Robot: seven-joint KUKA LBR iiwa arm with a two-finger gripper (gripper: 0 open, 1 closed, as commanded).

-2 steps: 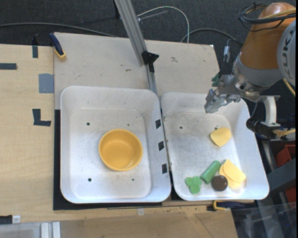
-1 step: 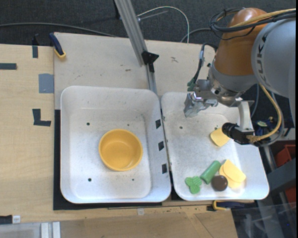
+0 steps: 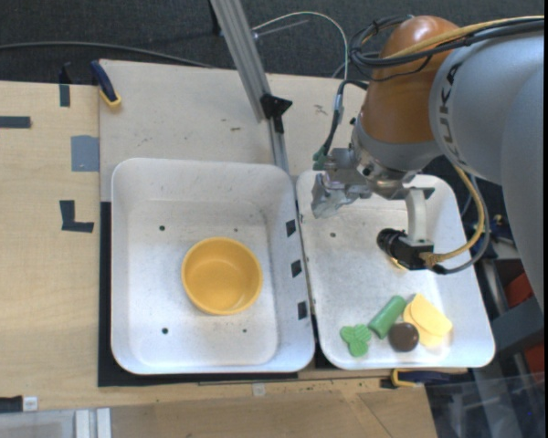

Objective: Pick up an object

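Arm reaches in from 3 o'clock; gripper (image 3: 331,192) hangs over the top-left corner of the right bin (image 3: 347,245), near the divider between the bins. Nothing visible between the fingers; whether they are spread or closed cannot be told from this slanted view, since the wrist hides most of them. Task names no particular object, so candidates are whatever lies in the bins. Right bin: a small cluster at its 5 o'clock corner, well apart from the gripper, made up of a green cylinder (image 3: 386,317) lying tilted, a green lump (image 3: 354,338) just beside it at its 7 o'clock, a dark brown ball (image 3: 403,337) and a yellow piece (image 3: 428,320) touching or nearly touching the ball. Left bin (image 3: 137,190): one yellow bowl (image 3: 222,275), upright, mouth up, near the middle, alone. Judgement: the cluster sits bunched against the corner wall, likely where loose items slide and settle; crowding leaves little finger room there. The bowl stands in the open with a clear rim, but its width may exceed the finger span, so a rim pinch would be needed. The cylinder looks smooth, rigid and narrow enough to pinch across. Gripper's present spot is over bare bin floor, not yet above any candidate.
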